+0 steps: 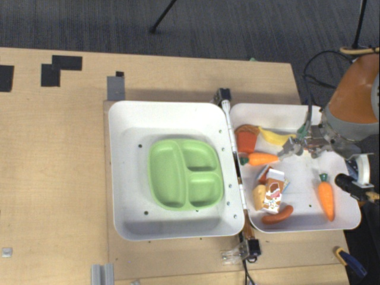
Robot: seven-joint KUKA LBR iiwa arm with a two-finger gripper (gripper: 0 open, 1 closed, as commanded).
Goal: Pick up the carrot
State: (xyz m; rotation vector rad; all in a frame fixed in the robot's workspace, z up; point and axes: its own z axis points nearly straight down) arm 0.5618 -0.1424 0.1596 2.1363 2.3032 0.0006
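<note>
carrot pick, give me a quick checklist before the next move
1. Carrot in sight, lying in the right bin near its right wall: ok.
2. Space around it: nothing touches it: ok.
3. Gripper over the carrot: not ok; it hangs above the bin's upper middle, near the banana.
4. Lookalike risk: a second, smaller carrot-like piece lies close to the gripper: not ok.
5. Finger opening: cannot tell.
6. Green divided plate sits in the left bin, out of the path: ok.
</note>
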